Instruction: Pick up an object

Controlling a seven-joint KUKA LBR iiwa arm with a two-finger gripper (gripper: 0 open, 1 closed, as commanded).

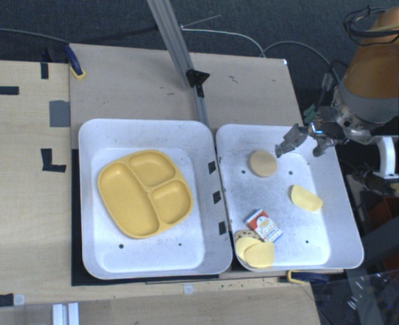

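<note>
While the gripper (pixel 302 143) hangs open and empty, we find the round tan disc (pixel 262 163) just to its lower left.

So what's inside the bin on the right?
The right bin holds a round tan disc, a yellow lump, a small red-and-white packet and two pale yellow rounds stacked at the front. The gripper hangs over it; anything beneath it is hidden.
</note>
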